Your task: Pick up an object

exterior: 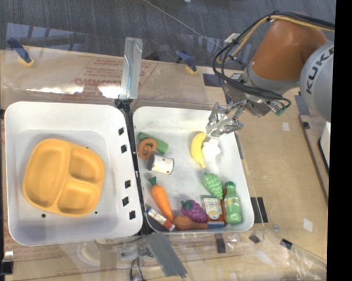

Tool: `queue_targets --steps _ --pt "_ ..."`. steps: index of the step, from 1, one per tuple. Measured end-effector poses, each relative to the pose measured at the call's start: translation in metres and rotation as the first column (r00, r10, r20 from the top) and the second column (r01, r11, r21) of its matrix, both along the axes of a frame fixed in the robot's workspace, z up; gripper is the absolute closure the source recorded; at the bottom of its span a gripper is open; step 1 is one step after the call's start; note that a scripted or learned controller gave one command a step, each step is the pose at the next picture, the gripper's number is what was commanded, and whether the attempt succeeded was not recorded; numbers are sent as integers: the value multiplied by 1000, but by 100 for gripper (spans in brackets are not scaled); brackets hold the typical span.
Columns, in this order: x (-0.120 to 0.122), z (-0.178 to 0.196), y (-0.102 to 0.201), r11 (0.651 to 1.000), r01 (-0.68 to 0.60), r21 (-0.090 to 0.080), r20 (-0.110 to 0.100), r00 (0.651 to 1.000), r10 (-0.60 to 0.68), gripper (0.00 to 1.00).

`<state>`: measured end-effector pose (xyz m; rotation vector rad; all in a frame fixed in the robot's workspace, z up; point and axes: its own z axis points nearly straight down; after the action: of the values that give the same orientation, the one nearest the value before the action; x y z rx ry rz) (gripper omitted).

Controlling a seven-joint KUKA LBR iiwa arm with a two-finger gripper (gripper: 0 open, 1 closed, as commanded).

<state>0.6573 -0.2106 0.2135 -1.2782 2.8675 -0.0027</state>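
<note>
Hovering at the right bin's upper-right rim, the metal two-finger claw [223,125] hangs above a small white object [210,150] beside the yellow plastic banana [197,148]; its spread I cannot tell. Descend straight, centred, avoiding the shallow white right-hand bin [165,115] wall.

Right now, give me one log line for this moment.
gripper: above right bin, far edge | fingers: unclear | nearest: banana | tray: left bin

My arm [294,52] reached in from the right at the far side, orange band uppermost, wrist angled down and to the left. My gripper [221,126] hung low with its metal fingers [216,118] pointing down-left, close together.
</note>
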Motion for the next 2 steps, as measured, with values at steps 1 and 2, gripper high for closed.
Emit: queue_targets --steps 1,2 --pt "0 1 0 1000 0 1 1 1000 0 0" --pt "-3 -119 0 1000 -28 0 5 1000 28 0"
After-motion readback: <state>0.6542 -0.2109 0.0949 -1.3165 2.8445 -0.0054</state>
